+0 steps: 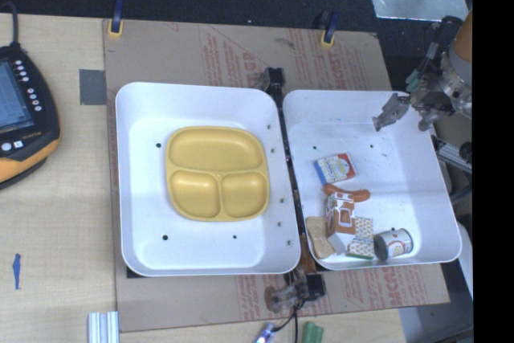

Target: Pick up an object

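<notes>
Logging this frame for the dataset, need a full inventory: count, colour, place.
bins: 2, white, side by side on the cardboard sheet
divided plate: 1, yellow, middle of left bin
snack packet: 1, blue and white, centre of right bin
sausage: 1, orange-brown, below the packet
small packets: several, mixed colours, heaped at right bin's near edge
can: 1, silver, on its side, right bin's near corner
clamps: 2, blue and yellow, far edge of sheet
pendant: 1, black and orange, bench's left edge
gripper: 1, grey, over right bin's far right

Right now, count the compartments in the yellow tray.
3. The yellow tray in the left bin has one wide compartment along its far side and two smaller ones side by side nearer the camera.
</notes>
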Tool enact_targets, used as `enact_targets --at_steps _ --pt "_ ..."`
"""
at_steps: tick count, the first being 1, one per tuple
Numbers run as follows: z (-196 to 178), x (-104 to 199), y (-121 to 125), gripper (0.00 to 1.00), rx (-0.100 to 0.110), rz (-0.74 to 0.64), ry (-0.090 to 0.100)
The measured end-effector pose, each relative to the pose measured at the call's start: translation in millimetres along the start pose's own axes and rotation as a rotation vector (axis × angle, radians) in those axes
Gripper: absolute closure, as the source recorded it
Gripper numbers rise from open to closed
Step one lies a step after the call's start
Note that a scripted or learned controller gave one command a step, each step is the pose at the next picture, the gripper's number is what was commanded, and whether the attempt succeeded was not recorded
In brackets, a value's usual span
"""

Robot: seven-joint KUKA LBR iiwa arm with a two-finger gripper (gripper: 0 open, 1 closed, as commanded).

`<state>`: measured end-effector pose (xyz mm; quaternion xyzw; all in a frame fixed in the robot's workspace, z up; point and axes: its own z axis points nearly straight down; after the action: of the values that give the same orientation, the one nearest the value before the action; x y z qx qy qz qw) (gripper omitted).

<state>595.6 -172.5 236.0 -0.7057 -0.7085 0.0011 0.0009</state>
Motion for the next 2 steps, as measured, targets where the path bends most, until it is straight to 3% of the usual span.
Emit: enact_targets --at_steps 1,2 --pt "74 48 -6 0.00 0.002 -0.002 -0.001" --pt "145 59 -23 0.00 0.002 -0.001 -0.001"
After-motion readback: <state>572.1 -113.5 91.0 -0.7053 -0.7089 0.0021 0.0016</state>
